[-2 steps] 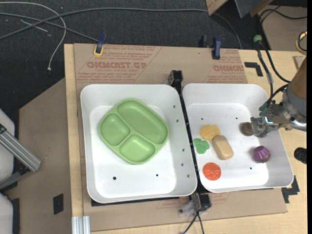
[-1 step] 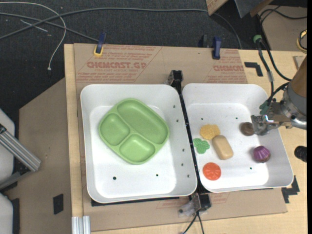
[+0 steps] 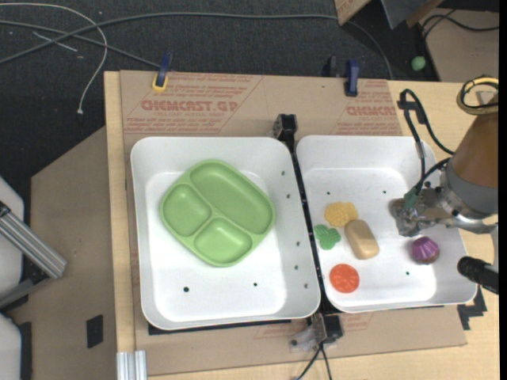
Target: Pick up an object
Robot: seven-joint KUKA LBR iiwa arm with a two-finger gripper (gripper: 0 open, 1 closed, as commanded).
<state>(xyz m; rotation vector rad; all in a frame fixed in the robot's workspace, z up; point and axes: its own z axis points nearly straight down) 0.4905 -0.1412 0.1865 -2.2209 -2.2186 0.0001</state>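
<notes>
In the right bin (image 3: 360,165) lie several small objects: a yellow piece (image 3: 341,213), a green piece (image 3: 326,237), a tan block (image 3: 362,238), an orange-red round piece (image 3: 344,278) and a purple piece (image 3: 425,249). My gripper (image 3: 409,214) hangs low over the right side of this bin, just above and left of the purple piece. I see nothing between its fingers. The arm comes in from the right, its orange band (image 3: 483,153) above the wrist.
The left bin (image 3: 158,291) holds a green divided plate (image 3: 216,212). A black clamp (image 3: 285,125) sits where the two bins meet at the back. Cables (image 3: 413,113) run along the right bin's far right corner.
</notes>
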